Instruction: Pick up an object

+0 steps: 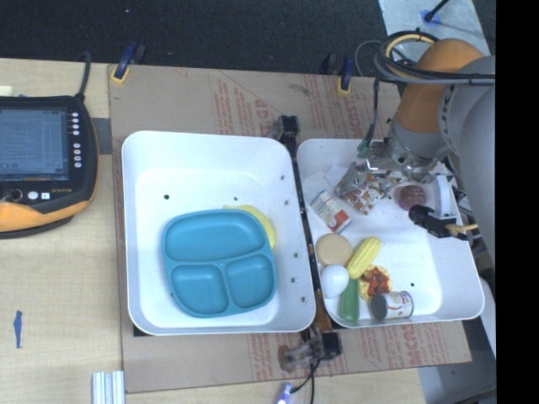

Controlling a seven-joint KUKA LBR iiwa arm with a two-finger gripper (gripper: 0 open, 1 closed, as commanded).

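the two-finger gripper (364, 178) hangs low over a crinkled brown-and-white snack packet (367, 194) in the right shallow white bin (459, 289); its opening cannot be told, and nothing looks lifted yet.

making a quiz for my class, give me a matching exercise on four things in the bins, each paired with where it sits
Things:
1. blue divided tray
2. corn cob
3. small can
4. gripper

Places:
A. right bin's near edge, lying on its side
B. left bin
C. over the right bin's far end
D. middle of the right bin, beside a round bun

Pairs: 1-B, 2-D, 3-A, 4-C
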